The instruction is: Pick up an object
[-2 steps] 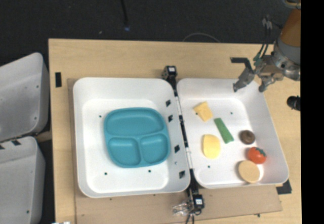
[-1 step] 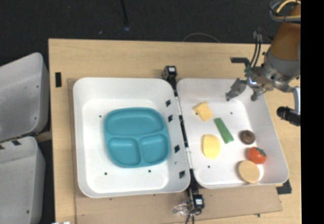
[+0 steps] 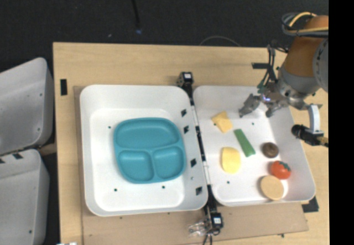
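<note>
The right bin (image 3: 296, 128) holds several small items: a pale yellow wedge (image 3: 222, 122), a green stick (image 3: 244, 142), a yellow rounded piece (image 3: 231, 160), a small brown ball (image 3: 270, 150), a red tomato (image 3: 281, 169) and a tan disc (image 3: 272, 187). My gripper (image 3: 259, 107) hangs over the bin's far part, to the right of and beyond the yellow wedge. Its fingers (image 3: 246, 108) are spread open with nothing between them. None of the items touches the gripper.
In the left bin (image 3: 94, 128) lies a teal divided plate (image 3: 148, 149). The grey arm with its orange band (image 3: 301, 58) comes in from the right above the right bin's far corner. A ridge with black clips (image 3: 196, 139) separates the two bins.
</note>
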